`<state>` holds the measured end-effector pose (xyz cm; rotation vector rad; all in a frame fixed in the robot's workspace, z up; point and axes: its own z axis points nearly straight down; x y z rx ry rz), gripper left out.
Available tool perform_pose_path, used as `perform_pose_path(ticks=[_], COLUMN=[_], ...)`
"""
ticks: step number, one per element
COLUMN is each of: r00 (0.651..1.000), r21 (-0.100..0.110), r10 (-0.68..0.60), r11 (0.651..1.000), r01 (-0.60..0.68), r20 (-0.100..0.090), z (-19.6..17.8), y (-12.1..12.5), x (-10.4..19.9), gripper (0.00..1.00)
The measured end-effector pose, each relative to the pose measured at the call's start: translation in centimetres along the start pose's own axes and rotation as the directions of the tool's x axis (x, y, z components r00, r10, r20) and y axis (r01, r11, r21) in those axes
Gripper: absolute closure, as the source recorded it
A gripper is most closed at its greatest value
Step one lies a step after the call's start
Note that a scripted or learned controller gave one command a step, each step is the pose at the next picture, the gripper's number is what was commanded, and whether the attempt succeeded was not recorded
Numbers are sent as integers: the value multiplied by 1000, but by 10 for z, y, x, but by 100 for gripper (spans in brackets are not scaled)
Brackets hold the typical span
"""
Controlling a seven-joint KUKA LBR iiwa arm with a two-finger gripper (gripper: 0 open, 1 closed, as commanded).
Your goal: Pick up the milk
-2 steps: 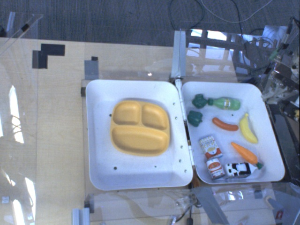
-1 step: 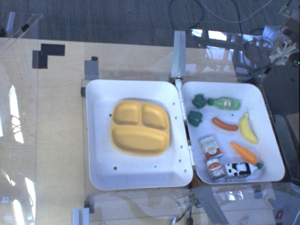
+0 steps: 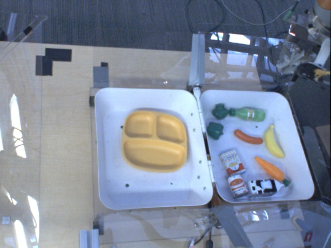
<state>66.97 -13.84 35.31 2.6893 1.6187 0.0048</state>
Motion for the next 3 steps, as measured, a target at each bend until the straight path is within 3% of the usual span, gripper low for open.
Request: perform_pose_path(ticks=[3], r00=[999], r21=[-10], r10=[-54], r11=[998], r01=[54], r20=[-1], z=[-58], y=[0], x=[2], gripper=[100])
